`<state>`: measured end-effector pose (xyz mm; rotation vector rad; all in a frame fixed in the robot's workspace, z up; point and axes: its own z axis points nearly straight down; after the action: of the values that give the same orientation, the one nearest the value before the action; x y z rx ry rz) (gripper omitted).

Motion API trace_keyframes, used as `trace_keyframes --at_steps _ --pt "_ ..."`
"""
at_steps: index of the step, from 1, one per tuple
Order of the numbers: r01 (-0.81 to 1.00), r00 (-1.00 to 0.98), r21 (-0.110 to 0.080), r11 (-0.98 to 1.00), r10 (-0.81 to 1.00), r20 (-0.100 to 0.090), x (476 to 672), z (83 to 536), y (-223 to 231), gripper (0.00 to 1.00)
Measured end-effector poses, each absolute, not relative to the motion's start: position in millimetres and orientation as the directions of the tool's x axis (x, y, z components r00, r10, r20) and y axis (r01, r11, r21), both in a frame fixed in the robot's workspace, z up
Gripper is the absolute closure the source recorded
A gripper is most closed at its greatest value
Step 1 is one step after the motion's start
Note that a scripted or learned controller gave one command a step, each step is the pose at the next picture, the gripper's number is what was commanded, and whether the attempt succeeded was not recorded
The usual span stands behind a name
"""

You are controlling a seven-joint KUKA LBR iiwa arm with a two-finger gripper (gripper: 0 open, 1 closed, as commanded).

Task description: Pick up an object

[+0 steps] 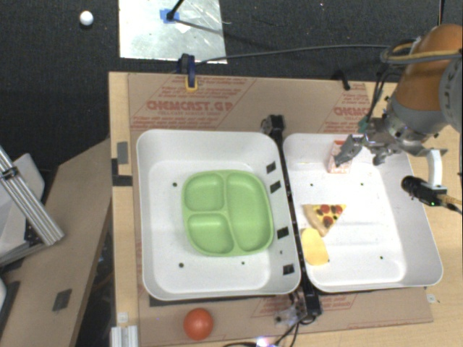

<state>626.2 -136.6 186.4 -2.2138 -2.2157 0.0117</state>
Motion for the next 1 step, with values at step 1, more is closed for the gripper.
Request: trace_keyframes --at_steps 1 --pt "1.000 -0.003 0.001 0.003 1.000 0.000 629.3 194.6 -136.4 0.00"
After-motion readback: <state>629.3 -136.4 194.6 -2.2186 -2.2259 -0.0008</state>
